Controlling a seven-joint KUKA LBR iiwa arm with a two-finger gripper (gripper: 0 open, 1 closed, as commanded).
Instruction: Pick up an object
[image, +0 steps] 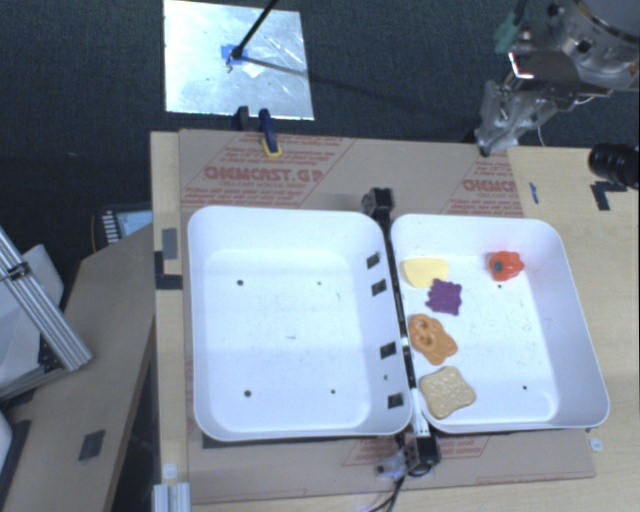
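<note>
The right bin (560, 330) holds several small toy foods. A yellow piece (424, 271) lies near its upper left, with a purple piece (445, 296) just below it. An orange pretzel-like piece (432, 338) and a tan cracker (446, 391) lie along the left wall. A red-orange pepper (505, 264) sits toward the upper right. My gripper (494, 138) hangs high above the bench, beyond the far edge of the right bin, with nothing seen in it.
The left bin (285, 320) stands beside the right one, with a black divider strip (390, 300) between them. A shiny foil sheet (238, 58) lies on the dark floor beyond the bench. A metal frame (35, 310) stands at the left.
</note>
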